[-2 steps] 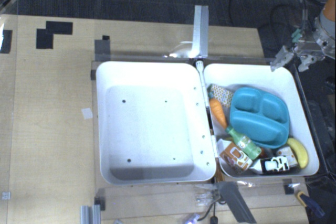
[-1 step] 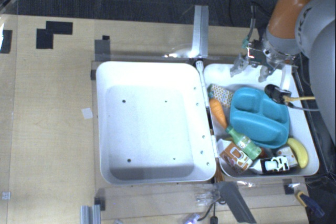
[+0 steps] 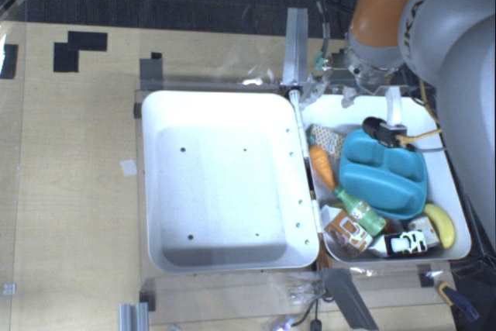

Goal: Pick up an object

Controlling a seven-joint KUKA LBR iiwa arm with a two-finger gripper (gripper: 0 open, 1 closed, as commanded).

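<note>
The right bin (image 3: 457,240) holds a heap of objects. A blue divided plate (image 3: 385,174) lies in its middle. An orange carrot (image 3: 322,167) rests along the left wall, with a speckled pouch (image 3: 327,139) just behind it. A green bottle (image 3: 360,211) leans against the plate's front edge. Beside the bottle sits a brown packet (image 3: 346,231), then a black-and-white carton (image 3: 409,243) and a yellow banana (image 3: 442,223) at the front right. My gripper (image 3: 353,91) hangs over the bin's back edge, above and behind the plate, with nothing seen in it.
The left white bin (image 3: 221,182) stands beside the right one, sharing a metal divider (image 3: 297,58). My grey arm (image 3: 449,27) covers the upper right corner. Black marks (image 3: 77,49) lie on the bench at the far left.
</note>
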